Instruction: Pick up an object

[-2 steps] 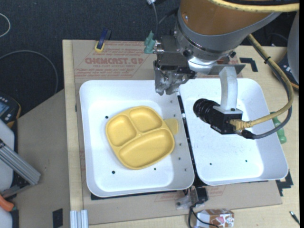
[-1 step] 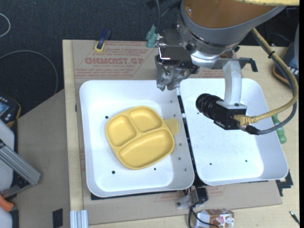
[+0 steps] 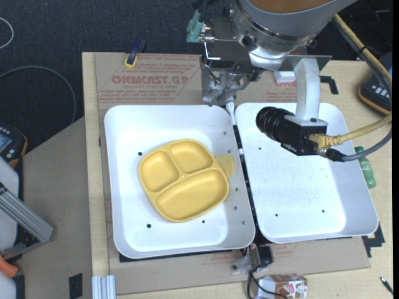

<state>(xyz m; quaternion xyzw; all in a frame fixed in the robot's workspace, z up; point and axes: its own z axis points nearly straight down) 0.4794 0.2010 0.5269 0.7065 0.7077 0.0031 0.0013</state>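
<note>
A yellow divided plate [image 3: 182, 179] with three compartments lies flat in the middle of the left bin [image 3: 124, 223]. A small pale yellow piece [image 3: 226, 164] pokes out at the plate's right edge. My gripper [image 3: 221, 93] hangs over the back rim of the left bin, near the seam between the two bins. It is above and behind the plate and apart from it. Nothing shows in its grasp. The grey wrist with its orange band [image 3: 280, 5] fills the top of the view.
The right bin [image 3: 299, 210] sits beside the left one. A black camera unit [image 3: 285, 130] on a white bracket hangs over its back left part, with a yellow cable [image 3: 365, 131] running right. A blue and yellow clamp [image 3: 133, 53] sits on the cardboard at the back left.
</note>
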